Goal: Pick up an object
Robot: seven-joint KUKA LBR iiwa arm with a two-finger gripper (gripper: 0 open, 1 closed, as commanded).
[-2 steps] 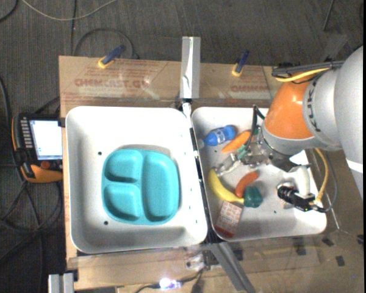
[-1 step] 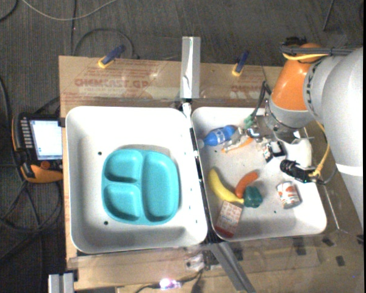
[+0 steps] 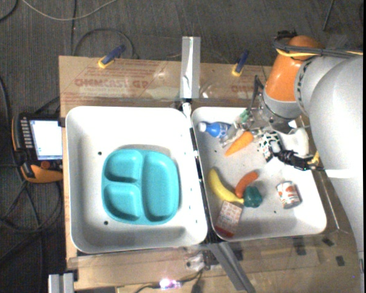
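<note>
My gripper (image 3: 247, 123) is low over the back of the right bin (image 3: 311, 221), beneath the orange band of the arm. An orange carrot (image 3: 239, 143) lies right under and in front of it, its thick end by the gripper. Whether the two touch is unclear. A small blue and white bottle (image 3: 213, 129) lies just left of the gripper. Nearer the front lie a yellow banana (image 3: 221, 187), a red-orange pepper (image 3: 246, 181), a dark green lump (image 3: 252, 196), a red and white can (image 3: 288, 194) and a red packet (image 3: 229, 217).
The left bin (image 3: 85, 133) holds a teal divided plate (image 3: 141, 186). The raised rims of both bins meet in the middle. The grey arm covers the right bin's far right corner. A handheld pendant (image 3: 39, 145) sits off the bench at the left.
</note>
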